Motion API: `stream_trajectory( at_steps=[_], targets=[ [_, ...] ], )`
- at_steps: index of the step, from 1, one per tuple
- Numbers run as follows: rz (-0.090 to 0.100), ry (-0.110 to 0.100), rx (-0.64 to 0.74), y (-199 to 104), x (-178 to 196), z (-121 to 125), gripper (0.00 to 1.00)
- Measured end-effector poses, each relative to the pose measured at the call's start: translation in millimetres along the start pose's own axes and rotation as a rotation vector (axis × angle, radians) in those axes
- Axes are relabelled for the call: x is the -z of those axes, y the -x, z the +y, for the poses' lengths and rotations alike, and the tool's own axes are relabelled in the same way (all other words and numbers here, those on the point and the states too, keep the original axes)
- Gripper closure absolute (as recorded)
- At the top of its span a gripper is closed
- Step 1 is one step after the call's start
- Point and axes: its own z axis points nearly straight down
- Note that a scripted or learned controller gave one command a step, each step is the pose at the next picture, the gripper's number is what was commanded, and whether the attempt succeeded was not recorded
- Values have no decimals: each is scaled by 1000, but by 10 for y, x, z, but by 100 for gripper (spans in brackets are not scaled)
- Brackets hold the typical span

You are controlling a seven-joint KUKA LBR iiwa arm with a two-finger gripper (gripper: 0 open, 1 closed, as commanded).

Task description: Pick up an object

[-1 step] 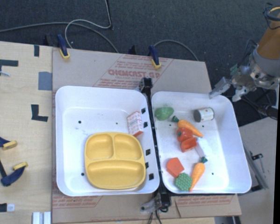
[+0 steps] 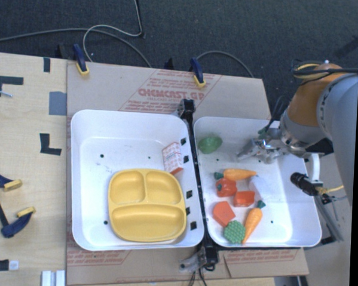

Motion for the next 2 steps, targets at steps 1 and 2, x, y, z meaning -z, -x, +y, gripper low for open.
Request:
stream_trajectory(
  at_steps=[1,2],
  targets=[
    [7,-47,-10,-12,-112,294,0],
    [2,-45,-12,-30,-113,290,0]
  ],
)
